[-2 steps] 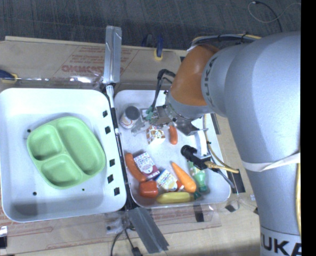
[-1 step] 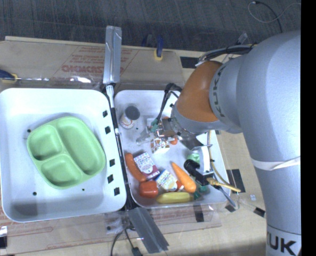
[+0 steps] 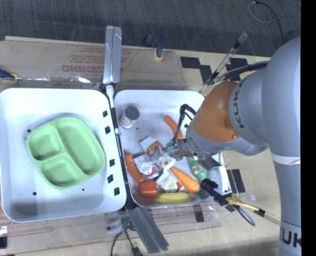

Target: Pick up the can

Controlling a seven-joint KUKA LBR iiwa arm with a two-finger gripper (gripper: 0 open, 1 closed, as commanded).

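Hand [image 3: 175,149] half-hidden under orange wrist

Even, moderately bright overhead light; mild glare whitens the two shallow white plastic bins [image 3: 56,97]. Soft shadows fall under the grey arm. Detail is slightly soft throughout.

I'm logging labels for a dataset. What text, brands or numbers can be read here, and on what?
"KUKA", partly seen, on the arm beside its orange band.
"KU", cut off by the frame edge, low on the arm's base.
Red print on the cardboard behind the bins: too blurred to read.
Packets in the right bin: print too small to read.
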